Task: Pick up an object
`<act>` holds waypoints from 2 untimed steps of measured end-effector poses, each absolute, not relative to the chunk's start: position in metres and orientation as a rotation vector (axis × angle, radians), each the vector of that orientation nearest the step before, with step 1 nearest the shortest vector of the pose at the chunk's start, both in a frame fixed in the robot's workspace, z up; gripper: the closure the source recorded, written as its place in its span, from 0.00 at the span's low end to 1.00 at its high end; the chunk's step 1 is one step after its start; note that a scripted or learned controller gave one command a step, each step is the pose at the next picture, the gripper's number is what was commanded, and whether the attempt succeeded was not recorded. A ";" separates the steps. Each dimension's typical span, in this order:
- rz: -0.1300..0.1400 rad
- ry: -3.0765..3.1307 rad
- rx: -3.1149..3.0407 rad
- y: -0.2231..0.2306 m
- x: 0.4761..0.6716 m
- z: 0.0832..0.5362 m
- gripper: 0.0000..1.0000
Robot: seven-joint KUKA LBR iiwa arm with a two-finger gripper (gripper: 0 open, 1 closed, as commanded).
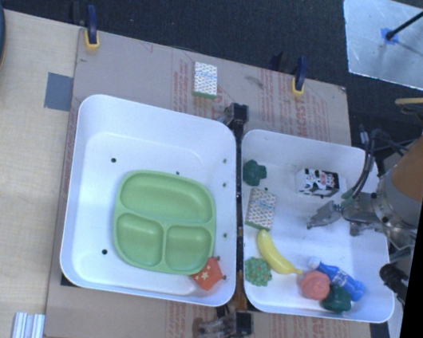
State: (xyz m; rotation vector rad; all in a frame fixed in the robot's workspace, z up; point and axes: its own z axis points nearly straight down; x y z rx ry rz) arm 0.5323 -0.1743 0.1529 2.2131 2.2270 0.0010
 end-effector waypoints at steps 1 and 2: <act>0.004 2.234 2.207 -0.082 0.577 0.194 0.00; -0.005 2.233 2.215 -0.087 0.574 0.202 1.00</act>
